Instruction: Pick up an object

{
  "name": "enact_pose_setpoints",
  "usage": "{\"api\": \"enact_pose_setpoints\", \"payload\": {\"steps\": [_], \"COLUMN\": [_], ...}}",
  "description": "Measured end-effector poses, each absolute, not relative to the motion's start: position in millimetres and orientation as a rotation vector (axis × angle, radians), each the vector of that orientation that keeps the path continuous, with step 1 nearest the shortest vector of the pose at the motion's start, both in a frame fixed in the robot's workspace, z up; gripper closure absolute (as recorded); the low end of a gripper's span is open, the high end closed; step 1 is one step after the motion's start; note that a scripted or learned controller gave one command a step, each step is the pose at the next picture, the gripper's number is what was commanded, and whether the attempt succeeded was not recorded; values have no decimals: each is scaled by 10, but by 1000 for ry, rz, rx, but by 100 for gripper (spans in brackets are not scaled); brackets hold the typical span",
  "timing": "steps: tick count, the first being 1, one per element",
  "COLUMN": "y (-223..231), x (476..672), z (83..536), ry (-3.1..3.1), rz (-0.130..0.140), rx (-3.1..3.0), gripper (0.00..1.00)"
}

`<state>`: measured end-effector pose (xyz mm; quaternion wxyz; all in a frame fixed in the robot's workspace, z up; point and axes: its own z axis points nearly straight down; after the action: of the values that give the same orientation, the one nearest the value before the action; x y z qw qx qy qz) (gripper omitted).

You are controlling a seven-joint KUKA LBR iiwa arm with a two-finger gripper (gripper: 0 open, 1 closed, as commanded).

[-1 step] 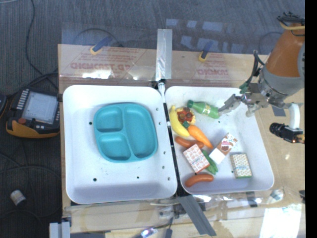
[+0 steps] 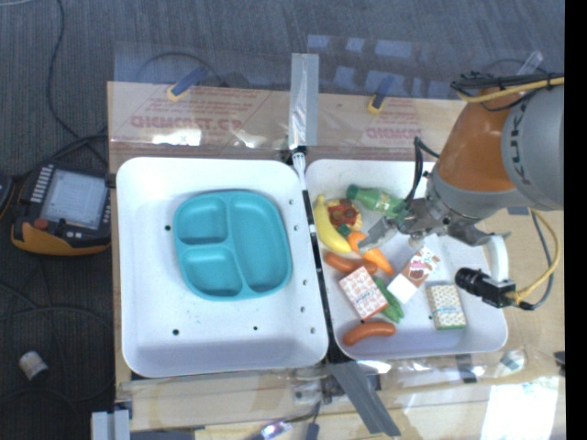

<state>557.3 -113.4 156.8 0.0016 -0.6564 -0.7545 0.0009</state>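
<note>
The tool (image 2: 390, 228), fingers apart, hovers over the carrot (image 2: 374, 258): light, stiff, slippery plastic, best gripped across its middle.

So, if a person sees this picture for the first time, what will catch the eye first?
Probably the turquoise divided plate, lying alone in the left white bin. Next, the heap of toy food in the right bin: a yellow banana, a carrot and a sausage among small boxes. The grey and orange arm reaches in from the right, its pincer low over that heap.
</note>
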Motion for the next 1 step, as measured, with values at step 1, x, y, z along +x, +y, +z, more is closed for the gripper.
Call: {"api": "enact_pose_setpoints", "payload": {"steps": [1], "y": [-1004], "x": [5569], "z": [941], "ry": [-2440], "rz": [0], "rx": [-1980], "gripper": [0]}}
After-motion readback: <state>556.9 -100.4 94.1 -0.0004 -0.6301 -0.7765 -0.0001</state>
